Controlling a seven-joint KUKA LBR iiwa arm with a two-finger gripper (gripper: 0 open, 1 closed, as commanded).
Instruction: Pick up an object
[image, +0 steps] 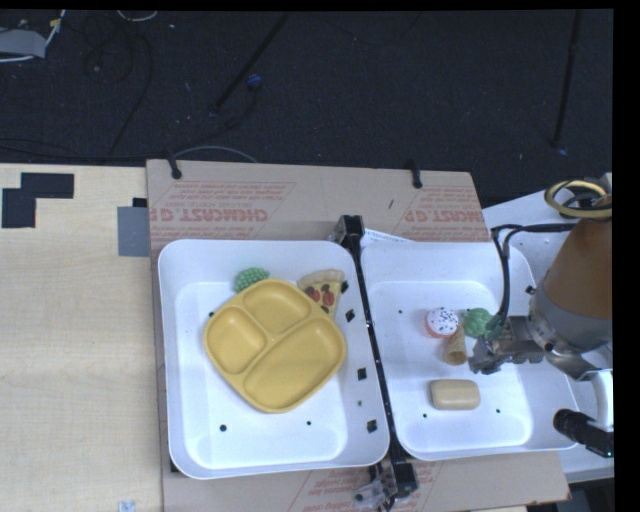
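My gripper (487, 357) reaches in from the right and sits low in the right bin (400, 420). Just left of its tips lie a round pink-and-white toy (442, 321), a green toy (477, 322) and a small tan cone-shaped piece (456, 349). A beige block (455, 394) lies in front of the gripper, a little apart from it. Nothing shows between the fingers.
The left bin (190, 420) holds a yellow divided plate (276, 343), a green toy (251, 277) at its far edge and a pizza-slice toy (322, 288). A black divider (366, 340) separates the bins. The arm's grey and orange body (585, 285) fills the right side.
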